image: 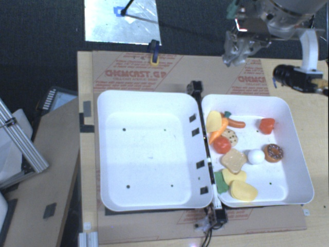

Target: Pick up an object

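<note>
Above right bin, pincer hovering, finger state impossible to tell; toy foods crowding together, risking slipped or double grab.

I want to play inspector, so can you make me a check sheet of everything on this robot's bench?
Surface: brown bench with two white bins; left bin bare inside.
Job's things: right bin holds toy food, including a tomato, egg, donut, bread slice, carrot.
Clutter: yellow clip on the bench's far edge.
Gripper: gripper is above the bench, beyond the right bin, holding nothing seen.
Cables: wires at the near edge, between the bins.
Surroundings: shiny metal sheet on dark floor.
</note>
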